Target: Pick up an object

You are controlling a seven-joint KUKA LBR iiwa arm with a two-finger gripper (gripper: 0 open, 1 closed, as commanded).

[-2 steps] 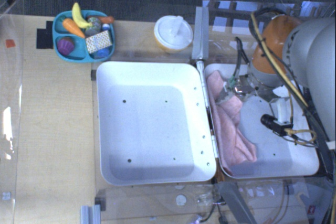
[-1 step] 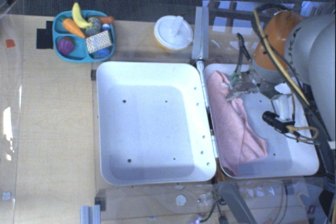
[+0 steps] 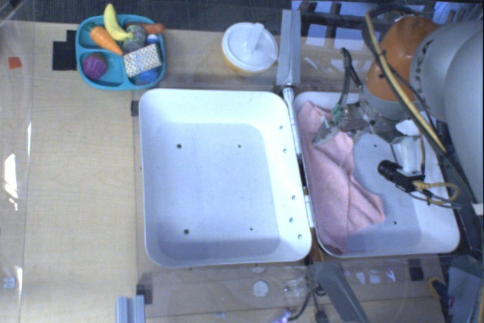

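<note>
Pink cloth lies crumpled along the inner side of the right bin, beside the left bin. At the cloth's upper end sits the gripper; whether its jaws are open cannot be told. Beyond the left bin stand a toy tray and a cup.

A blue plastic divided tray sat on the pale wooden worktop, far to the gripper's left. It held a yellow toy banana, an orange toy carrot and a purple toy. A white lidded round cup stood nearer the gripper, between it and the tray.
</note>
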